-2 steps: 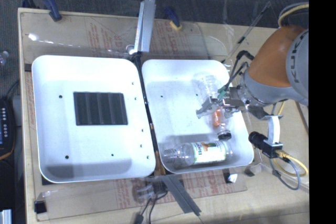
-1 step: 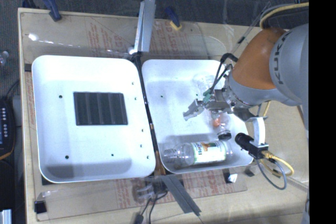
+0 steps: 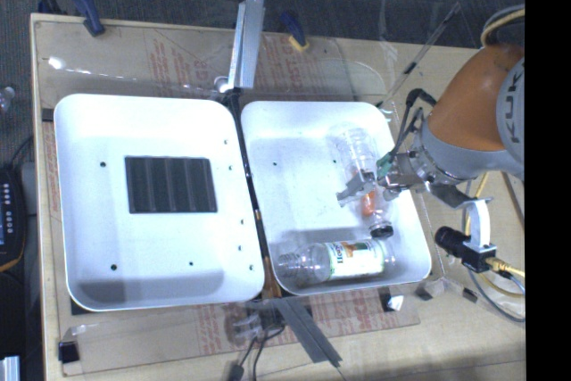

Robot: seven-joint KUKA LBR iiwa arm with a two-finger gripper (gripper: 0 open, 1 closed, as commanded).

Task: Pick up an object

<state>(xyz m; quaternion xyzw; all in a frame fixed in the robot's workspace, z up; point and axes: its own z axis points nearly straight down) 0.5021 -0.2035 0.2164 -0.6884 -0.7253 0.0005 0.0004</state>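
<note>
Reaching in from the right, the grey arm with its orange band [image 3: 477, 103] brings its gripper [image 3: 368, 185] low over the right-hand white bin [image 3: 294, 138], near that bin's right wall. Metal fingers [image 3: 352, 191] point leftward into the bin, but they overlap clear plastic beneath them, and whether the jaws are spread or pressed together cannot be told. A small clear plastic bottle [image 3: 355, 149] lies tilted just beside and under the gripper, toward the bin's far right corner. Just below the gripper an orange piece [image 3: 368, 206] shows through clear plastic, with a small black cap-like piece [image 3: 381, 230] close beneath it; whether the fingers touch any of these is unclear. Along the near wall of the same bin a larger clear bottle with a green and white label [image 3: 335, 260] lies on its side. To the left, touching the right-hand bin along its edge, sits the left-hand white bin [image 3: 89, 192] with a dark ribbed rectangular panel [image 3: 171, 185] at its middle. Both bins rest on the tabletop [image 3: 53, 49].
</note>
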